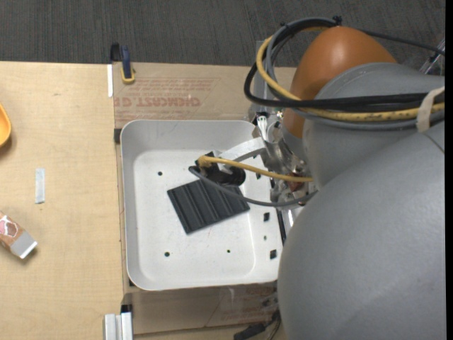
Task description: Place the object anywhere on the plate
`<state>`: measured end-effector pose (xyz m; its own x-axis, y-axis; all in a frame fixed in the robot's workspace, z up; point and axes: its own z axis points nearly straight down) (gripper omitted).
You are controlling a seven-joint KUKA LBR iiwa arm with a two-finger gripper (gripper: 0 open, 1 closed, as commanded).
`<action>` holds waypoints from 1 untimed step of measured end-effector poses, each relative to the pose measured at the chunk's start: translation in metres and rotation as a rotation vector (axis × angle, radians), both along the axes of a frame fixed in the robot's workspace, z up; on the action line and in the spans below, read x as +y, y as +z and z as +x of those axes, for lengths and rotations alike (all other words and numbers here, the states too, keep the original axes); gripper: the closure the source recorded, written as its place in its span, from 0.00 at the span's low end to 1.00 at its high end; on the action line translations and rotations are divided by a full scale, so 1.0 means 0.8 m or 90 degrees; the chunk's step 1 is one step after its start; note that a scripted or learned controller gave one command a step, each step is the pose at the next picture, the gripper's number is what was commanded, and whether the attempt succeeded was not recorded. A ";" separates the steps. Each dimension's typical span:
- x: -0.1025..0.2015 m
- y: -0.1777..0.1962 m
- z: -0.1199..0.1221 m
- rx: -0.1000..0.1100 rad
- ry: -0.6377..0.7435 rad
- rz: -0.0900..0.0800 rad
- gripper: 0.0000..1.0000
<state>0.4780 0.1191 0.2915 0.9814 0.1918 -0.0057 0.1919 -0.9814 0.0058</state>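
A dark grey ribbed rectangular slab point(207, 205) lies flat in the middle of the white bin point(141, 261), turned at a slant. My gripper point(274, 156) hangs over the bin's right side, just right of and above the slab, with my bulky grey arm covering much of it. Nothing shows between the gripper and the slab that tells of a hold. An orange plate point(3, 127) peeks in at the far left edge, on the wooden bench well away from the bin.
On the bench left of the bin lie a small pale strip point(39, 186) and a brown-and-white packet point(15, 236). A blue and yellow clamp point(125, 65) sits at the cardboard's back corner. My arm covers the right side.
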 end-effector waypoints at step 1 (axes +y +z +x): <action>0.000 0.000 0.000 0.000 0.000 0.000 0.00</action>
